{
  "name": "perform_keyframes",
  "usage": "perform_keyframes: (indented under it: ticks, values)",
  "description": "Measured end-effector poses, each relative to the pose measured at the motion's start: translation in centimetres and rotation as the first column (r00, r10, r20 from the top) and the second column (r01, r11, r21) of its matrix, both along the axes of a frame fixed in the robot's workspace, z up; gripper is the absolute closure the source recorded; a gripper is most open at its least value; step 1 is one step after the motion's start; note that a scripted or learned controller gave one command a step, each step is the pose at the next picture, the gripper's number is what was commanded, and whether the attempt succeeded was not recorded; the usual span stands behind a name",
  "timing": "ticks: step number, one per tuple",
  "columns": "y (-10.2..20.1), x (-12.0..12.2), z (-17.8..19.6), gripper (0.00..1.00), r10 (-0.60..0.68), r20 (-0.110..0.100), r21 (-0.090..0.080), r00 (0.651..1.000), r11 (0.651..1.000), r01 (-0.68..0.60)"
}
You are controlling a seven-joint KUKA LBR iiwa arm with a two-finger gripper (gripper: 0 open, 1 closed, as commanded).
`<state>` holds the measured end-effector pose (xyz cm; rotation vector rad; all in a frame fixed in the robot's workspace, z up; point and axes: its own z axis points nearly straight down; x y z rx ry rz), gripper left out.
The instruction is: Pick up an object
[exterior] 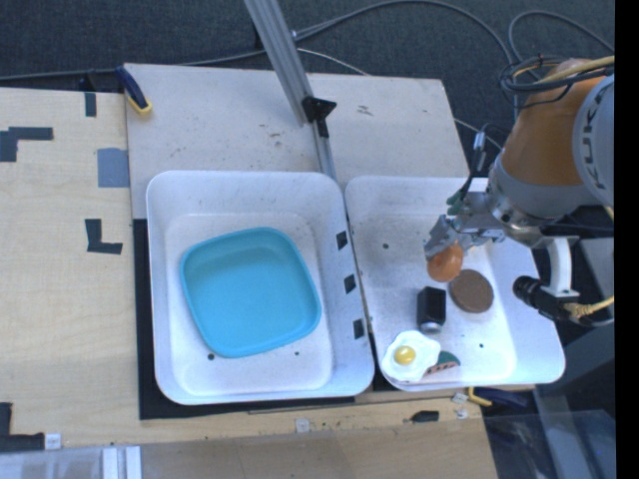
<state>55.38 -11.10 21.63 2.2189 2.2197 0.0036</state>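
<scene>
Look first at the bench (280,118), where your two white bins sit side by side. The left bin (165,267) holds a blue square plate (250,289), lying flat in its middle. The right bin (389,218) carries the smaller things, and the grey and orange arm (554,148) reaches over its far right part. Your gripper (451,239) hangs over the right bin's middle, and you can see an orange rounded object (445,262) right at its tip, touching it; whether the claw is wide, narrow or clamped on that object, you cannot tell from here. Just right of and nearer than it lies a brown disc (471,291). Left of the disc stands a small black can (431,308). At the near edge rests a toy fried egg (407,354), overlapping the bin's rim.
</scene>
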Motion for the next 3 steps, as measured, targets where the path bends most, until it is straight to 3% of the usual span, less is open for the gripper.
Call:
perform_keyframes:
  ticks: [1, 3]
  values:
    - [0.0, 0.0, 1.8, 1.0, 0.0, -0.003, 0.0, 1.0, 1.0, 0.0]
    - [10.1, -2.6, 1.9, 1.0, 0.005, -0.004, 0.001, 1.0, 1.0, -0.005]
